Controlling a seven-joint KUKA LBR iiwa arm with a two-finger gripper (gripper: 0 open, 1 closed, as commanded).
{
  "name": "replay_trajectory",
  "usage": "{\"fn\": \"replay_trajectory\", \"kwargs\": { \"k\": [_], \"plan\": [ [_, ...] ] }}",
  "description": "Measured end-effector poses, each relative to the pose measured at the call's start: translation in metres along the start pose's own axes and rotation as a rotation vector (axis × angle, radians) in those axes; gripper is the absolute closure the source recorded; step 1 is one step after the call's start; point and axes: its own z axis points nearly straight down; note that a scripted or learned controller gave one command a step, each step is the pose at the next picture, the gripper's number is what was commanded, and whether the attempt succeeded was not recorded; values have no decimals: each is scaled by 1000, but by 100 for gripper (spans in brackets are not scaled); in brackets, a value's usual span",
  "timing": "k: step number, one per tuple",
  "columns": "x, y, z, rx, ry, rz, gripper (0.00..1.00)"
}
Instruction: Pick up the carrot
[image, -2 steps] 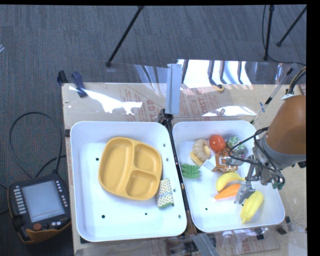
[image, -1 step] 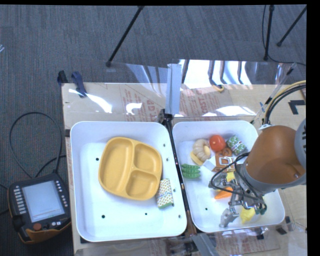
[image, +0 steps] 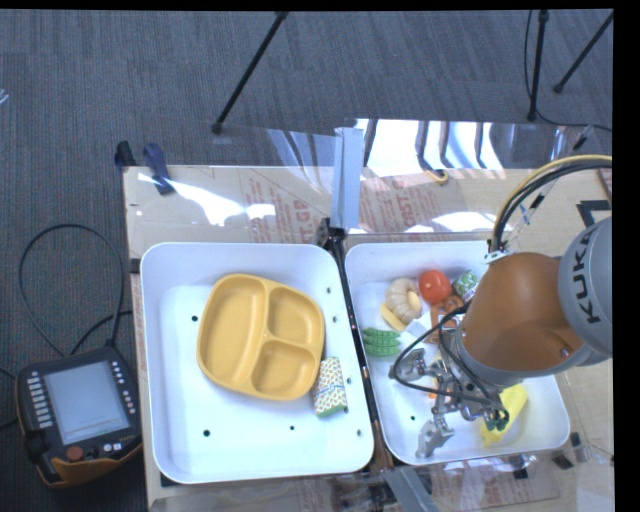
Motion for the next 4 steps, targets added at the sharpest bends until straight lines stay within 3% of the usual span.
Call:
{"fn": "replay_trajectory", "kwargs": {
  "k": [1, 2, 3, 4],
  "plan": [
    [-32, -23, 0, 1, 0, 216, 0],
    [-33, -21, -9, 0, 1, 211, 100],
    [-54, 12, -161, 2, -7, 188, 100],
    [-53, 12, -159, 1, -2, 188, 0]
  ]
}}
